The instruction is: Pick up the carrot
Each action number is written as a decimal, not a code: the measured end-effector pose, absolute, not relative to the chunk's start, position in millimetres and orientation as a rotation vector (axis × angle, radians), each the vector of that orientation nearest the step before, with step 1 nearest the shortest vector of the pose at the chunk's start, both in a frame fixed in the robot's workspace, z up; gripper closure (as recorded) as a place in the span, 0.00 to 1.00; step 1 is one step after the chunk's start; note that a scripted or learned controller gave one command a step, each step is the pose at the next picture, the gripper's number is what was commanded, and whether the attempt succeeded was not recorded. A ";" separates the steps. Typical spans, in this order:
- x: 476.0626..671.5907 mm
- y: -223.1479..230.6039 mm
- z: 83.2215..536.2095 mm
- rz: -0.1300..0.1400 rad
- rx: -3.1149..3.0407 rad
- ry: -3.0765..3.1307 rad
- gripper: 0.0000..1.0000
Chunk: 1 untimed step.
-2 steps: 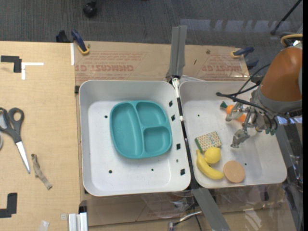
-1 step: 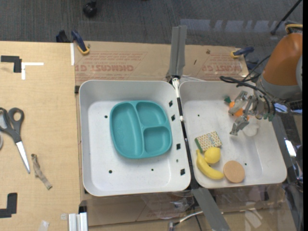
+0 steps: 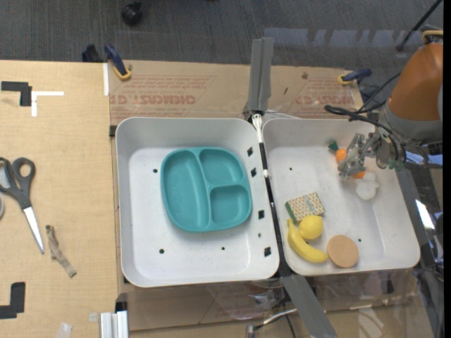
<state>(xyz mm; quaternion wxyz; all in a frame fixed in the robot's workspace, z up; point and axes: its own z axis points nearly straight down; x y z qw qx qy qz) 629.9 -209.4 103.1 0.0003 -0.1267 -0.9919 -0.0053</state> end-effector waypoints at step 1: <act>635.8 -135.9 177.1 0.000 -0.538 -3.102 1.00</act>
